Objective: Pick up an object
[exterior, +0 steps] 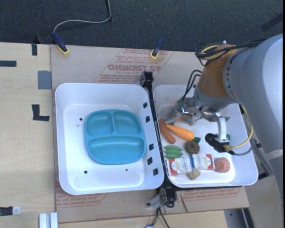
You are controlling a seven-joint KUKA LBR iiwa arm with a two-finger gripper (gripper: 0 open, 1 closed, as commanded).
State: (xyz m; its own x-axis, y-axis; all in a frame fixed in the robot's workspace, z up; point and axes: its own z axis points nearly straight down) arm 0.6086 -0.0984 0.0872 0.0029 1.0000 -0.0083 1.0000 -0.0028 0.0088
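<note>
1. Near edge of right white bin: flat red-and-white printed packet, small tan lump touching its lower edge, round pinkish-red disc just beside.
2. Mid: green leafy toy, brown round piece.
3. Farther: orange toy carrot, brown-orange sausage-shaped toy touching it.
4. Gripper hangs just above carrot; open or closed, cannot tell. Nothing seen held.
5. Step, prob.: approach. Next needs descent onto carrot w/o nudging sausage.
6. Left bin: blue divided plastic plate.

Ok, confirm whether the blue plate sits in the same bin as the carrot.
No: the blue plate lies in the left bin, the carrot in the right bin.
</note>
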